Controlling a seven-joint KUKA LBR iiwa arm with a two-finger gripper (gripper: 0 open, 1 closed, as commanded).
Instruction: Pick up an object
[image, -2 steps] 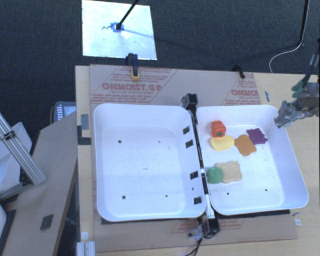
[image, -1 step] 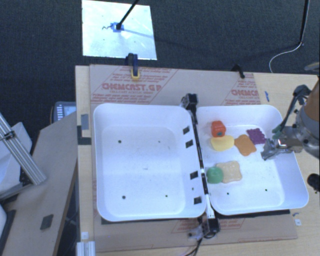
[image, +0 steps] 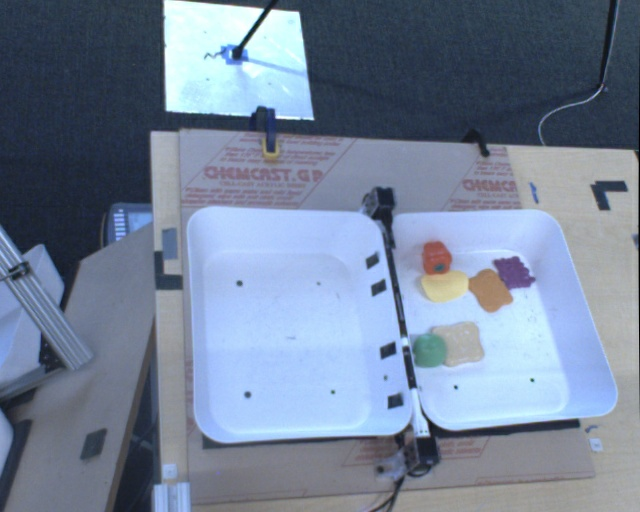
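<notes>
Several small toy foods lie in the right bin (image: 560, 250). An orange-red piece (image: 436, 257) sits near the divider, with a yellow piece (image: 444, 287) just below it. To their right are an orange-brown piece (image: 490, 289) and a purple bunch (image: 513, 270). Lower down, a green round piece (image: 429, 349) touches a tan slice (image: 461, 343).
The left bin (image: 210, 400) sits beside the right one, joined by black clips along the shared edge (image: 388, 320). Both rest on a cardboard sheet (image: 290, 165) on the wooden bench. A yellow clamp (image: 270, 148) holds the sheet at the back. A metal frame (image: 40, 315) stands at far left.
</notes>
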